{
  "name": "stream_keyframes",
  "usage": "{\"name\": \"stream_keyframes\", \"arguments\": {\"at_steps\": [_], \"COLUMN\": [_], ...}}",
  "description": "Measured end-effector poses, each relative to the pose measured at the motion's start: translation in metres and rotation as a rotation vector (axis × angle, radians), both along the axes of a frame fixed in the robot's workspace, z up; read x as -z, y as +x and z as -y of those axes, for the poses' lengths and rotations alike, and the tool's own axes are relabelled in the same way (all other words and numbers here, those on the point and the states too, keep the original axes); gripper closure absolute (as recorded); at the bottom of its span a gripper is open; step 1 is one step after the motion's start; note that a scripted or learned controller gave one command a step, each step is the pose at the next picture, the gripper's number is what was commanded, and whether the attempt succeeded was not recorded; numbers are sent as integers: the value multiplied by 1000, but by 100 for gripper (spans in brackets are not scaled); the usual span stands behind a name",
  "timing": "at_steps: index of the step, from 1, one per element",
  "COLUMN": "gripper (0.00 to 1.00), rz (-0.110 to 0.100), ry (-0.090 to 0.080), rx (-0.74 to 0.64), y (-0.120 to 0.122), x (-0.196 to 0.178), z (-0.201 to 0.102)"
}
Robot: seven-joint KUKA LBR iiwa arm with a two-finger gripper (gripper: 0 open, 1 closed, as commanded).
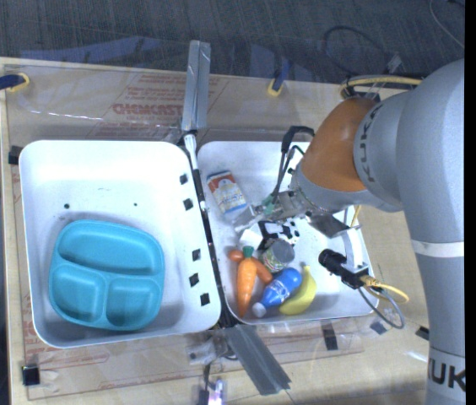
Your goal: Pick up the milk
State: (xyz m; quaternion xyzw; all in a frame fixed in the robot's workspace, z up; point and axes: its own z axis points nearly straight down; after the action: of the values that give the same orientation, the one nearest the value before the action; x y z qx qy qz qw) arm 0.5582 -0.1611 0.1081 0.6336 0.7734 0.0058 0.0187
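**Milk carton flat in right bin, tool poised beside it**

Milk carton lying on its side in the upper left part of the right bin, close to the divider between bins. Long axis running from upper left to lower right, red-topped end toward the upper left. Label pale blue and white; print too small to read. Faint red lettering on the counter above the left bin, not legible.

Tool low over the right bin's middle, just right of the carton's lower end. Nothing seen between the fingers; whether spread or closed, cannot tell.

Below: carrot, blue bottle, banana, bunched together. Teal compartment tray in the left bin.
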Motion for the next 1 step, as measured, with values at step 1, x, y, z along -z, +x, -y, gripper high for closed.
{"name": "stream_keyframes", "arguments": {"at_steps": [1], "gripper": [0], "rz": [-1], "ry": [13], "rx": [160], "y": [-16], "x": [0], "z": [46]}}
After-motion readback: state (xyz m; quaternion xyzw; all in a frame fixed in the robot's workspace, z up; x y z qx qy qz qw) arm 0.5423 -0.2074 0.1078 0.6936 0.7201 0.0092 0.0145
